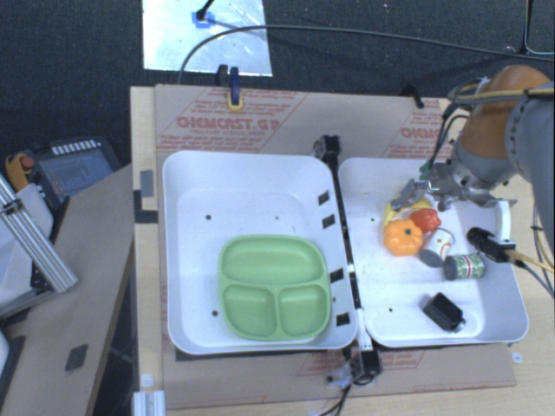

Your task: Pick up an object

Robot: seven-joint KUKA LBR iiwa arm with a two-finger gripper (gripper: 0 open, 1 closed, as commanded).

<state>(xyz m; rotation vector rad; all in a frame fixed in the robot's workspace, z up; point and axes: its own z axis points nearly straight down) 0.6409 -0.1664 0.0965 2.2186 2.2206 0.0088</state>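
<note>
- Nearest, a black block (pixel 444 311) lies alone at the front of the right bin (pixel 381 323), well apart from the rest.
- The left bin (pixel 186 232) holds a green plate (pixel 274 286), far from the arm.
- Further back in the right bin, a can (pixel 465 267) lies on its side, near an orange pumpkin (pixel 403 237).
- A red toy (pixel 426 220) touches the pumpkin's far side, making a tight cluster.
- The gripper (pixel 414 196) hangs just behind and above that cluster; how wide it stands I cannot tell from this slant.
- The pumpkin looks like the likely pick, being closest and clear on its left side.
- To do it well, centre over the pumpkin alone and come straight down (a round body slips from an off-centre pinch).
- Keep clear of the red toy, or it may wedge in and spoil the grip.
</note>
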